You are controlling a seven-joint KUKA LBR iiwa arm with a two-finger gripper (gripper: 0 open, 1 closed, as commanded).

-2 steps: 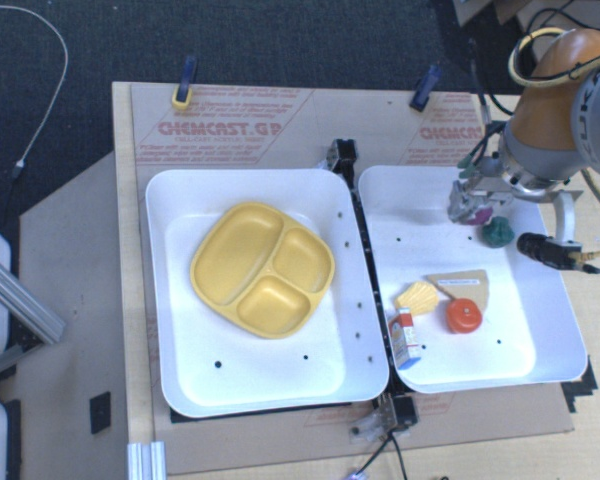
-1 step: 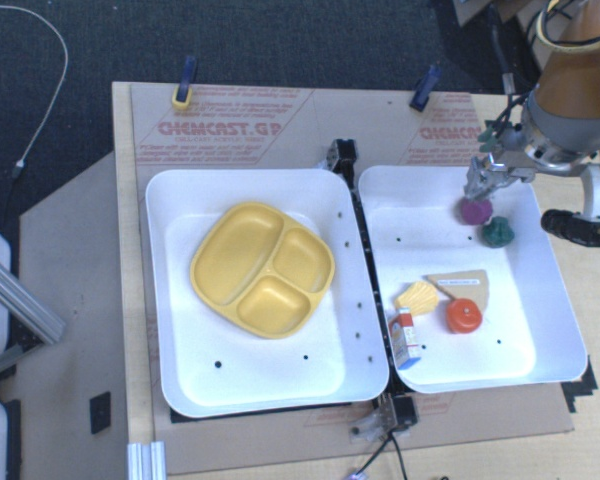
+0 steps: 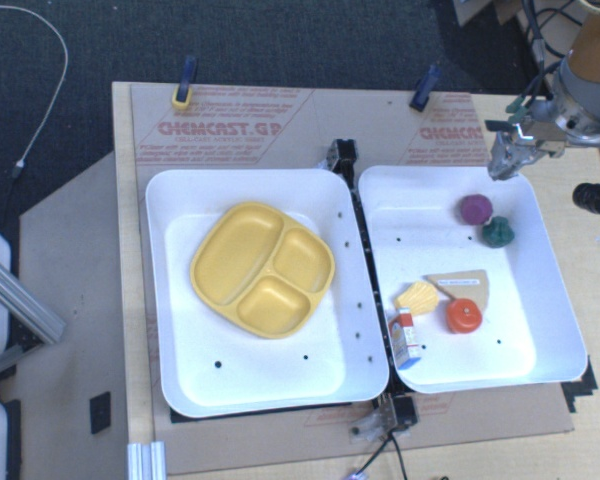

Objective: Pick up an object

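Nothing is seen held by the gripper [image 3: 504, 165], poised above the right bin's [image 3: 540, 363] far edge. Its opening cannot be told. The purple ball [image 3: 475, 208] nearby remains to be picked.

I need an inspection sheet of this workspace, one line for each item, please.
Surface: cardboard-covered bench bearing the left bin and the right bin side by side.
Job's things: in the right bin, purple ball, dark green object, orange round object, tan card, yellow piece, small tube.
Clutter: yellow divided plate in the left bin.
Grippers: end effector above the right bin's far edge, holding nothing visible.
Cables: white cable on the floor.
Surroundings: dark carpet.
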